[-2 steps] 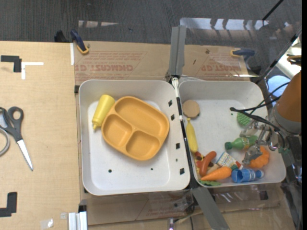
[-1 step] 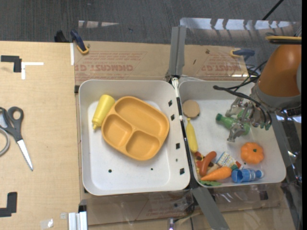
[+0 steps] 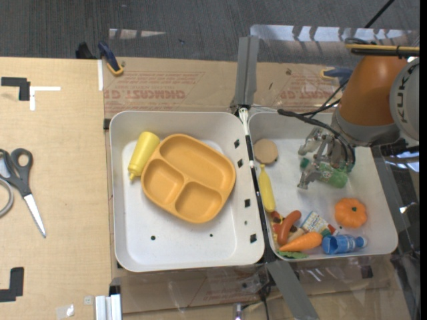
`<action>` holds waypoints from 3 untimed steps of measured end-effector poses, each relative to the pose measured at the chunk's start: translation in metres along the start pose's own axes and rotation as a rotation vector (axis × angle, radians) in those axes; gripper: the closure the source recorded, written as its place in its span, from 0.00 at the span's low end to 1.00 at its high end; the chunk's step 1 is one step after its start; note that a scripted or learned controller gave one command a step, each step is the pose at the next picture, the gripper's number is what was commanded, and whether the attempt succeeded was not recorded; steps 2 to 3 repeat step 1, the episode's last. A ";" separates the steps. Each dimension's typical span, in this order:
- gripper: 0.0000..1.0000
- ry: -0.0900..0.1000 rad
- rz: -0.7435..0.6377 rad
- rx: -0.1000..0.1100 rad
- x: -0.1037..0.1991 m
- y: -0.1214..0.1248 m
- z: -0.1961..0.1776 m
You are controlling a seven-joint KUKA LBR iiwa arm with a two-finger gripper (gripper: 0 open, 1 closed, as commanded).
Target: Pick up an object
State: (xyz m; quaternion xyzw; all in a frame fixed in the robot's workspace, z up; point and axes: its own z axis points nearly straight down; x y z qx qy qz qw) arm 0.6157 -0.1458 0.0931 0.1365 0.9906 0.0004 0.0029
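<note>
My gripper (image 3: 319,162) hangs low over the back middle of the right bin (image 3: 381,191), under the orange-banded wrist. A green object (image 3: 337,176) lies right against its lower right side; whether it is gripped is unclear. An orange pumpkin (image 3: 351,213) sits just in front of it. A tan round disc (image 3: 266,152) and a yellow banana-like piece (image 3: 267,189) lie along the bin's left wall. At the front lie a carrot (image 3: 300,243), a red sausage (image 3: 288,225) and a blue bottle (image 3: 342,244).
The left bin (image 3: 127,245) holds a yellow divided plate (image 3: 189,177) and a yellow squeeze bottle (image 3: 142,154). Scissors (image 3: 23,185) lie on the wooden bench at far left. A blue clamp (image 3: 110,57) sits behind the left bin.
</note>
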 end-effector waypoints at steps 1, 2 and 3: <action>0.00 -0.003 -0.088 0.002 -0.047 -0.043 -0.002; 0.00 -0.003 -0.088 0.002 -0.047 -0.043 -0.002; 0.00 -0.003 -0.088 0.002 -0.047 -0.043 -0.002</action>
